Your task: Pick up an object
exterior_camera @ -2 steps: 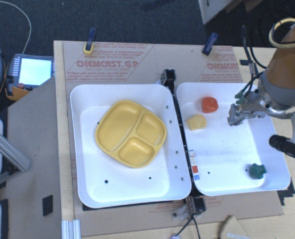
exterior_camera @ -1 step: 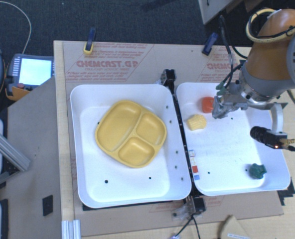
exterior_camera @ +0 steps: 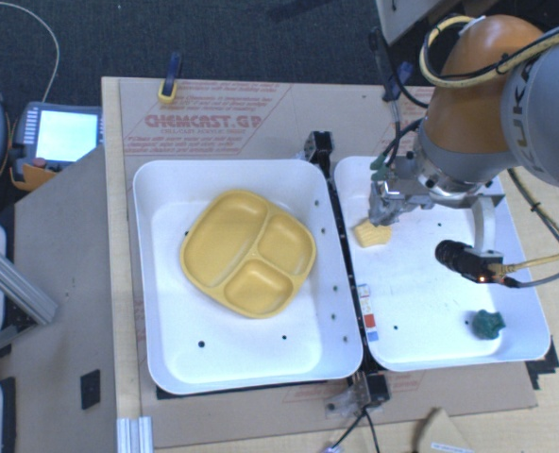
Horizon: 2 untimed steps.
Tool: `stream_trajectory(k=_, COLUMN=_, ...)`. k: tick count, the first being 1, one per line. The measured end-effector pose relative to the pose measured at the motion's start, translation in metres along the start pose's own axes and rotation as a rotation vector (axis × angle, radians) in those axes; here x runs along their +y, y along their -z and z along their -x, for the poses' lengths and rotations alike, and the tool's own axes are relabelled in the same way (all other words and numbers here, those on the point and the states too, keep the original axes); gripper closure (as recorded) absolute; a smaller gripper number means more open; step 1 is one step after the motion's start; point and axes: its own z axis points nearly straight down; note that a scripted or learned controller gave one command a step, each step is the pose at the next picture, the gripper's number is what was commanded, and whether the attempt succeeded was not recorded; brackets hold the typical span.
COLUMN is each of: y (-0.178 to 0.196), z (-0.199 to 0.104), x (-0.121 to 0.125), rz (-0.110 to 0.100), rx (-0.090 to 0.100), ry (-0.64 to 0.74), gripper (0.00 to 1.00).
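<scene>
**Gripper low over a yellow block in the right bin**

The bench [exterior_camera: 119, 253] carries two shallow white bins side by side. The arm [exterior_camera: 492, 92], grey with an orange band, reaches over the far edge of the right bin [exterior_camera: 421, 338].

The left bin [exterior_camera: 157, 347] holds a yellow divided plate [exterior_camera: 248, 251], lying flat near its middle and turned at an angle to the bin's walls.

In the right bin, the gripper [exterior_camera: 385, 210] hangs near the far left corner, its tip just above and touching or nearly touching a small pale yellow block [exterior_camera: 372, 235] that lies on the bin floor beside the left wall. Whether its fingers stand apart or together, I cannot tell from this slant.

A small dark green object [exterior_camera: 488, 324] rests near the right bin's near right corner, well apart from the block.
</scene>
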Motion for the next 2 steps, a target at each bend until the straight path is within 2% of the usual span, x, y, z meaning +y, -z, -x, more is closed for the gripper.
stream_trajectory(k=1, y=-0.009, z=-0.045, x=0.015, rz=0.002, rx=-0.001, ry=-0.001, gripper=1.00)
stream_trajectory(k=2, y=-0.013, z=-0.096, x=0.018, rz=0.002, rx=-0.001, ry=-0.001, gripper=1.00)
